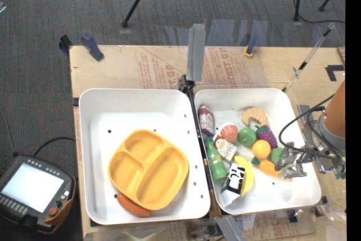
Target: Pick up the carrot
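The carrot (269, 168) is a small orange toy lying in the right bin (282, 200), near its right wall, just below the orange fruit (260, 149). A green leafy piece (277, 154) sits at its upper right. My gripper (291, 167) reaches in from the right, low in the bin, directly over the carrot's right end. Its metal parts and cables hide that end of the carrot. Whether it touches the carrot is unclear.
Packed to the carrot's left are a banana (246, 175), a black-and-white carton (234, 180), a green bottle (214, 162), a green apple (246, 136), purple grapes (268, 136) and a croissant (255, 116). The left bin (96, 121) holds a yellow divided plate (148, 169).
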`<state>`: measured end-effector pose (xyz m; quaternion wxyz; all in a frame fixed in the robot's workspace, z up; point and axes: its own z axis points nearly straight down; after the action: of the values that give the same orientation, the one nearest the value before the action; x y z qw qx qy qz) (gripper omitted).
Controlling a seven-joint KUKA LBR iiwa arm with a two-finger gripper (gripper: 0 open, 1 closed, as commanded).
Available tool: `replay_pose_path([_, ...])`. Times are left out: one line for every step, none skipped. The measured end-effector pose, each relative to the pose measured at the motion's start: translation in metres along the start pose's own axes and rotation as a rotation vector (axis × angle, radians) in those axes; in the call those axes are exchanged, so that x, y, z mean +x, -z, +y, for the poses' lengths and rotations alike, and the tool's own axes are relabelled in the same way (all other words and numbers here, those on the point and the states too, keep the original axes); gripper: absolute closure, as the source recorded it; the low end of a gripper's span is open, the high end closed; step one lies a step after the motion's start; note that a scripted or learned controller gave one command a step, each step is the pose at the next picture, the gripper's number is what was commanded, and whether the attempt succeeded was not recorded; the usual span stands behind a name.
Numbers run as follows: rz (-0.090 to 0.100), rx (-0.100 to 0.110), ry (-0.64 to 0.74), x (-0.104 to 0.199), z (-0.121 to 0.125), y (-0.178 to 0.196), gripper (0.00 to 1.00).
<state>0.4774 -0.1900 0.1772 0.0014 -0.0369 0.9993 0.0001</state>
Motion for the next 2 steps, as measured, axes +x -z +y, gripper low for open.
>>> replay_pose_path([0.001,-0.001,-0.083,-0.0094,-0.0152,0.0317,1.0])
replay_pose_path([0.003,-0.002,-0.084,-0.009,-0.015,0.0307,0.0])
